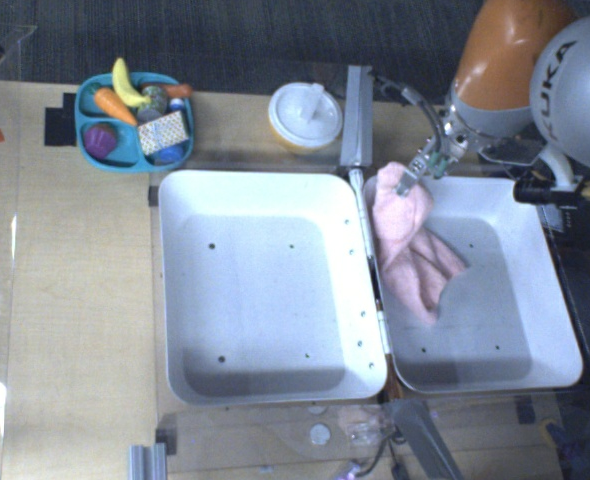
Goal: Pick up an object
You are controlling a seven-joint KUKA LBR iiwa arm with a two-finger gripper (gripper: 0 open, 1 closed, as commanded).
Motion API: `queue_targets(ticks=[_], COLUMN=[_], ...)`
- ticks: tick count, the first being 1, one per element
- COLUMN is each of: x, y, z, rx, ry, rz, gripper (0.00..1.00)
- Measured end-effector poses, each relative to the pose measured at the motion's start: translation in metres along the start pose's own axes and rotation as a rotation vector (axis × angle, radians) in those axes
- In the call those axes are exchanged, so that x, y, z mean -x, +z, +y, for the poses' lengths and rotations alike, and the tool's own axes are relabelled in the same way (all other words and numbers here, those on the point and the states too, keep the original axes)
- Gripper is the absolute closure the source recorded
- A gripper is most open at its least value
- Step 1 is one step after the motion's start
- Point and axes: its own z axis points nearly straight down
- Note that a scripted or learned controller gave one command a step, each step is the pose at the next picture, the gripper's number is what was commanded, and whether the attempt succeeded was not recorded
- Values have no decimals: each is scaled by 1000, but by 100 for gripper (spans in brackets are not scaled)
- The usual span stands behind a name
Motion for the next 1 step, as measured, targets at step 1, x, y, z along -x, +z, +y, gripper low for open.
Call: queue_targets(ticks=[1], x=[17], y=[-10], z=[-39], rx=[-1], ry=[155], rz=[0], gripper=[100])
